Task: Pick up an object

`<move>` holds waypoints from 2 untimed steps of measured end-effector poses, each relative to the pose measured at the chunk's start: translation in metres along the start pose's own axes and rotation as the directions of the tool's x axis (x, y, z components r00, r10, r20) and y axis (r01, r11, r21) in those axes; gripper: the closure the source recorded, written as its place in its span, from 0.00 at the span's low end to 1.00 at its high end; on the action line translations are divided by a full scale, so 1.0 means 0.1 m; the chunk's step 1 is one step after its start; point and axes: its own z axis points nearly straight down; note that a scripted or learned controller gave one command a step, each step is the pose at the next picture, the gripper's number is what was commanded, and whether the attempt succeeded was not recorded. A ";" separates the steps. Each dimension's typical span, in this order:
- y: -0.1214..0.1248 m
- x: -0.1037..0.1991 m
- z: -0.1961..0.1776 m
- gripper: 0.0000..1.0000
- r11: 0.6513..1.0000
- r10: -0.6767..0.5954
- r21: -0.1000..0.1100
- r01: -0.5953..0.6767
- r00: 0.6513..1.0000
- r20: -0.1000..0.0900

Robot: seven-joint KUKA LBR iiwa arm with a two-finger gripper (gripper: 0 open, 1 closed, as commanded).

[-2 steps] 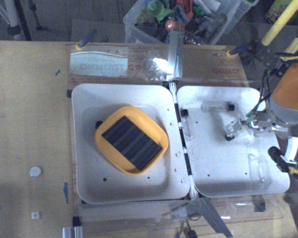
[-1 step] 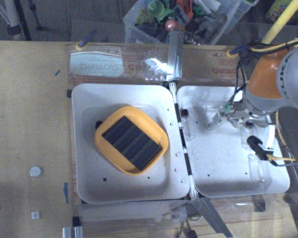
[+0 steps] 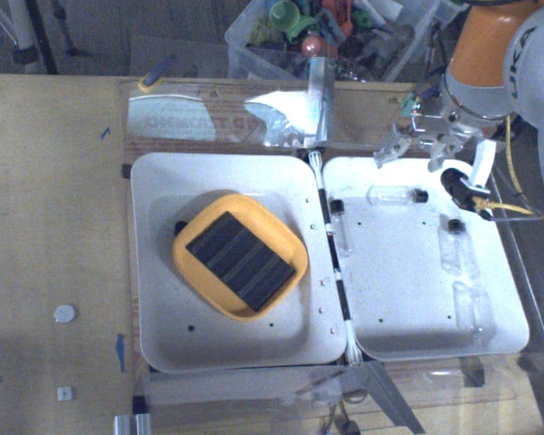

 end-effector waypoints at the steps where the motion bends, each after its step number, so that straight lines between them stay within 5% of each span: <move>1: -0.74 -0.01 0.82 0.00 0.999 -0.037 0.002 0.037 0.999 -0.001; 2: -0.53 -0.16 1.20 0.00 0.892 0.452 0.002 -0.452 0.892 0.001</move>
